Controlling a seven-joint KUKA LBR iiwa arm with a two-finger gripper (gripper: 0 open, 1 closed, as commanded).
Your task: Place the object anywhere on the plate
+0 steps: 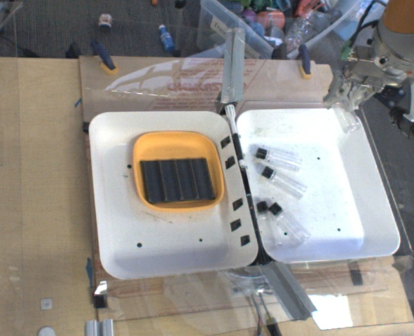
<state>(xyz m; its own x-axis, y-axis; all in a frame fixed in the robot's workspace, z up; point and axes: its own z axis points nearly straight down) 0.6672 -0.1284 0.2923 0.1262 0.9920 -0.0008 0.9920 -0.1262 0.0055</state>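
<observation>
A yellow plate point(143, 150) lies in the left bin point(115, 243), and a dark ridged slab point(177, 180) covers most of its middle. Several clear vials with black caps point(282, 181) lie scattered in the left half of the right bin point(361, 208). My gripper point(351, 98) hangs over the far right corner of the right bin, well away from the plate. A faint clear shape point(347, 122) shows just under it, against the bin's rim; I cannot tell whether it is a held vial.
A metal divider with black clips point(236, 180) runs between the bins. Behind the bench stands a clear tub of coloured toys point(277, 9). Clamps point(106, 60) grip the cardboard strip at the back. Bare wooden bench lies to the left.
</observation>
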